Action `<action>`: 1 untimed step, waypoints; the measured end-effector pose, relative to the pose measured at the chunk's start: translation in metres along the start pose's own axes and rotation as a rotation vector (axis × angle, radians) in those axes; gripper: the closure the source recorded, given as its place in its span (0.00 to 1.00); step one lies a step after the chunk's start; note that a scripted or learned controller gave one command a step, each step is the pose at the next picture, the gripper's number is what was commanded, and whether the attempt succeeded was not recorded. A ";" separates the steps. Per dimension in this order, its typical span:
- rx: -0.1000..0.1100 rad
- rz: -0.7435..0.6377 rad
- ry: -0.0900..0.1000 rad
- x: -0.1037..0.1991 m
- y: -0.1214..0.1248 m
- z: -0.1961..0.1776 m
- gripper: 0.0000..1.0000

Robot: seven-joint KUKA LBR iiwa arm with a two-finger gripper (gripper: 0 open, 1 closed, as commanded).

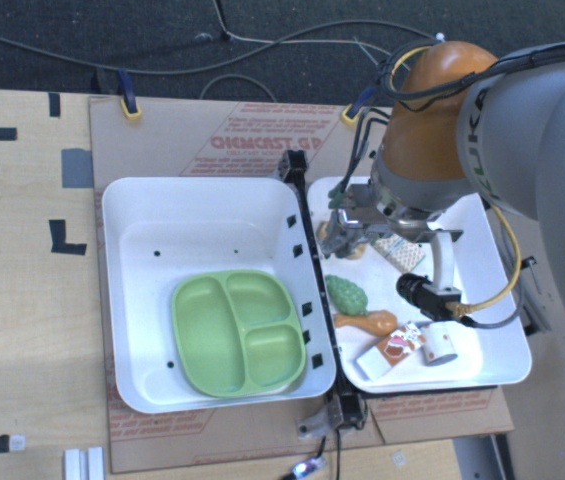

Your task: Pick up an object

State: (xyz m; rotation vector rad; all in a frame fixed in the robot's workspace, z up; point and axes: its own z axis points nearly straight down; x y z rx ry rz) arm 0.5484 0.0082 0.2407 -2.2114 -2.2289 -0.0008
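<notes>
My gripper hangs low over the left part of the right bin, beneath the grey arm and its orange band. Just below it lies a green bumpy toy. An orange drumstick-shaped toy rests under that. A small white and red packet and a white cylinder lie near the bin's front. A patterned flat piece peeks out beside the wrist. I see nothing between the fingers.
The left bin holds a green divided plate. A black divider with clips runs between the bins. A black cable end hangs from the arm over the right bin. Cardboard lies under both bins.
</notes>
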 end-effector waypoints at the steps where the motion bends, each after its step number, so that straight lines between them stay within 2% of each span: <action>1: 0.003 0.001 -0.001 0.054 0.005 0.017 1.00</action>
